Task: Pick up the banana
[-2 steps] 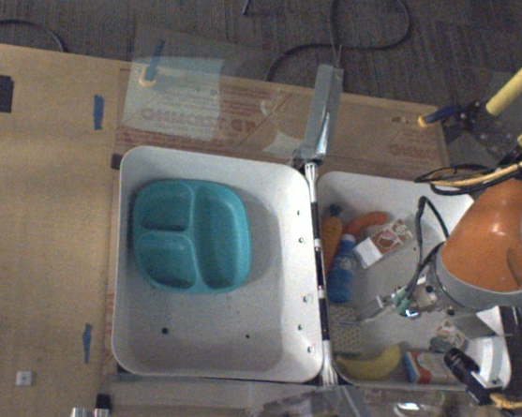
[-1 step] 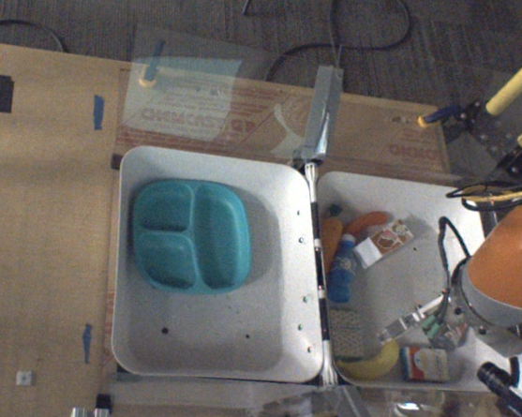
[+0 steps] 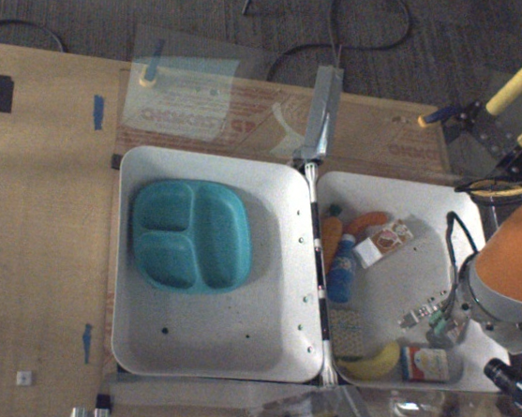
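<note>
The banana (image 3: 369, 363) lies in the right bin (image 3: 432, 200), down at about seven o'clock in it, tucked into the near corner beside the divider between the two bins. It lies flat, curved, with one end toward a small can (image 3: 428, 364) that sits just beside it at the bin's six o'clock. Nothing is touching it yet.

The arm (image 3: 515, 267) comes in from three o'clock, its orange band big in the foreground, and the end effector (image 3: 438, 321) hangs over the right bin somewhere above the can and up from the banana. From where I stand the wrist hides too much of it; I cannot tell if it is apart or together, and I see nothing gripped in it.

So I'd say this is the approach step, with no grasp made. The next move calls for a shift toward seven o'clock to get over the banana's middle, then a straight drop. The tight part is the corner: bin wall on one side, can on the other, so the grip should probably go across the banana's narrow width.

Further up the same bin, at about eleven o'clock, sit a blue bottle (image 3: 342, 269), an orange item (image 3: 365, 223) and a small box (image 3: 384, 242), well clear of the job. The left bin (image 3: 207, 338) holds a teal tray (image 3: 192, 234)
</note>
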`<state>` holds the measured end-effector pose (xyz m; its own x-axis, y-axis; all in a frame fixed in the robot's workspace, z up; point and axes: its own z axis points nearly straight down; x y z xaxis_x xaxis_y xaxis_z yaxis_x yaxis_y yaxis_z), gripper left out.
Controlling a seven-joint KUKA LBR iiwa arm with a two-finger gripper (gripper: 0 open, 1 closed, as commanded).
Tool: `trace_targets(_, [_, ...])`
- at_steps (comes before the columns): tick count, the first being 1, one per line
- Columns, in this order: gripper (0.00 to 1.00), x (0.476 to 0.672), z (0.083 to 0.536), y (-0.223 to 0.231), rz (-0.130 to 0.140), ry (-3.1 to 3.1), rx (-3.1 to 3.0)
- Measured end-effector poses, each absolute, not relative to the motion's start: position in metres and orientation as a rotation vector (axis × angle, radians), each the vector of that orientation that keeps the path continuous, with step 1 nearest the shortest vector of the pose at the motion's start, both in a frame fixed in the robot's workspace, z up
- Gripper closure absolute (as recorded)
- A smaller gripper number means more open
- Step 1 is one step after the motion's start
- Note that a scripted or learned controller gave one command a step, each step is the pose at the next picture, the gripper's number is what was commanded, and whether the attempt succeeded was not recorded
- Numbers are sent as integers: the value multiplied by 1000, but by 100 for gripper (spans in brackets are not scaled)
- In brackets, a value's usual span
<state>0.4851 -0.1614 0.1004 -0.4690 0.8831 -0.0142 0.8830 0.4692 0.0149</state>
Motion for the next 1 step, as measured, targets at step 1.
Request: trace_targets(1, [0,485,100,-161,9,2676,1607])
